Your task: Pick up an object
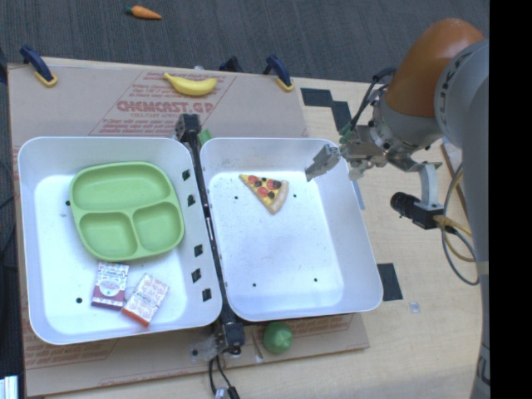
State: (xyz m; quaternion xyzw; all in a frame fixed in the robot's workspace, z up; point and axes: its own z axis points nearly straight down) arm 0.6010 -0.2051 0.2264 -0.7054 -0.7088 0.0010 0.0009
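A toy pizza slice (pixel 267 190) lies flat in the right bin (pixel 332 281), near its back left. My gripper (pixel 330 161) hangs over that bin's back right corner, to the right of the slice and apart from it. A grey finger (pixel 319 164) points down toward the left, and nothing shows between the fingers. In the left bin (pixel 41 248) rest a green divided plate (pixel 126 209) and two small packets (pixel 129 292) in front of it.
A toy banana (pixel 191 82) lies on the cardboard behind the bins. A green ball (pixel 278 337) sits at the bench's front edge below the right bin. A small carrot (pixel 145 12) is on the floor far back. Blue clamps (pixel 279 71) hold the cardboard's back edge.
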